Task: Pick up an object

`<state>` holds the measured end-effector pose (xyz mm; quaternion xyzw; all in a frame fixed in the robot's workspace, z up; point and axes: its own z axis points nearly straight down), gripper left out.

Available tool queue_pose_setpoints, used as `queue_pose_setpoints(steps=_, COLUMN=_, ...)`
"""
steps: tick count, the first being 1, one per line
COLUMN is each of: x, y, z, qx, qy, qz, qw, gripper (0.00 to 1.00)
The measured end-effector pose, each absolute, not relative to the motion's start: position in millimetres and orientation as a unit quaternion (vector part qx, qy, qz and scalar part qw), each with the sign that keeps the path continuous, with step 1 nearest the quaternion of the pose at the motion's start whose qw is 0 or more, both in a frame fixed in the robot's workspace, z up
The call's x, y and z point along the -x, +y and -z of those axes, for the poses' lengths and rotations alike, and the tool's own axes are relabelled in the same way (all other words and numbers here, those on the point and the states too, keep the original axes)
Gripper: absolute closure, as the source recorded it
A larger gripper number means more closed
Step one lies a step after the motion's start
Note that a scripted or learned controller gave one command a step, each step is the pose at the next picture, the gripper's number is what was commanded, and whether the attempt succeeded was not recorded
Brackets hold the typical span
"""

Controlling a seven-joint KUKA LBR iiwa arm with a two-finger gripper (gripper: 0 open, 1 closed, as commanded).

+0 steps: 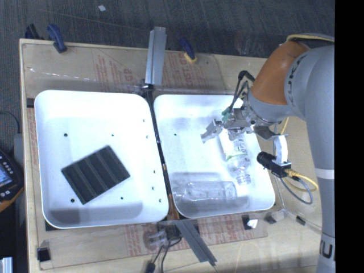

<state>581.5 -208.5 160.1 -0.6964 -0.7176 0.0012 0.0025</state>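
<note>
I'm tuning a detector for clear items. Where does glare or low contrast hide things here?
Camera view: the white bins are overexposed; the clear bottles nearly blend into the right bin's floor; the dark ribbed panel stands out sharply; the gripper is slightly soft.

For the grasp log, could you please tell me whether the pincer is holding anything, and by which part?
It cannot be told. The pincer sits over the upper end of a clear plastic bottle in the right bin, hiding any contact.

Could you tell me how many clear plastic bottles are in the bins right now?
2. One clear bottle lies along the right bin's right side, just below the gripper. The other bottle lies across that bin's near edge. The arm may hide something beneath it.
</note>
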Motion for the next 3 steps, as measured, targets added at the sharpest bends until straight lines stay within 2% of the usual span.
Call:
queue_pose_setpoints(steps=1, x=-568.5, y=-208, z=-178, qx=0.696, qy=-0.718, qz=-0.0008, qw=0.003, gripper=0.0)
queue_pose_setpoints(steps=2, x=-573.7, y=-209, z=-160, qx=0.708, qy=-0.706, qz=-0.0014, qw=0.004, gripper=0.0)
queue_pose_setpoints(steps=3, x=-578.1, y=-175, z=-269, qx=0.692, qy=-0.722, qz=0.0001, qw=0.0, gripper=0.0)
